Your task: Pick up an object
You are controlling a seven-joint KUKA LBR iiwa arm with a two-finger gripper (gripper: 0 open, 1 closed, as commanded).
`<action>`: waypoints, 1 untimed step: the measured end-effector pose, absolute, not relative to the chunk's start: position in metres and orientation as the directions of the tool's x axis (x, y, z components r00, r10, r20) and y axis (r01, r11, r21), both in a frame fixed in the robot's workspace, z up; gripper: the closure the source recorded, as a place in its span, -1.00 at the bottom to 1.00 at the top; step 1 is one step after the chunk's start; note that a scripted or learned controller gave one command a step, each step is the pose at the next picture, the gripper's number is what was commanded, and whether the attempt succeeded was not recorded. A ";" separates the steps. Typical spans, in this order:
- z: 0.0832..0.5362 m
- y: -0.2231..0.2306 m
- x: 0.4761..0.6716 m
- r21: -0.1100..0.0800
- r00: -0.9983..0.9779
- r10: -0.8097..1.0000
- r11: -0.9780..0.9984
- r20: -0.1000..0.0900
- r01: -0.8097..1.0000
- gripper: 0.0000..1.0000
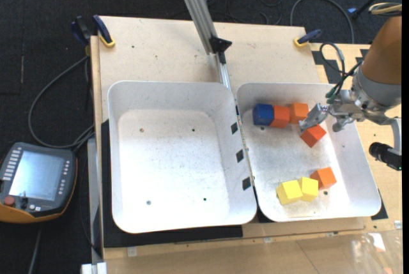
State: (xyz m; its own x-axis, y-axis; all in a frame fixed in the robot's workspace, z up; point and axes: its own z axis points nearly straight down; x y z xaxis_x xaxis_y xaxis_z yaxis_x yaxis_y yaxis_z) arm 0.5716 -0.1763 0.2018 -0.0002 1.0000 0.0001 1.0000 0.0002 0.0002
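End effector (317, 124) over the right white bin (364, 193).
Its fingers grip a tilted red-orange cube (313, 135), beside the blue cube (262, 114).

I count two white bins: one under my gripper (314, 121), the right bin (358, 167), and the left bin (128, 138) beyond it. Blocks: one blue (262, 114), four orange (280, 116) (300, 112) (313, 136) (324, 177), two yellow (289, 191) (309, 188). Seven blocks, all beside or below my fingers.
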 end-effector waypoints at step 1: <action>0.111 -0.179 0.619 0.001 0.001 1.000 -0.001 0.000 1.000 -1.00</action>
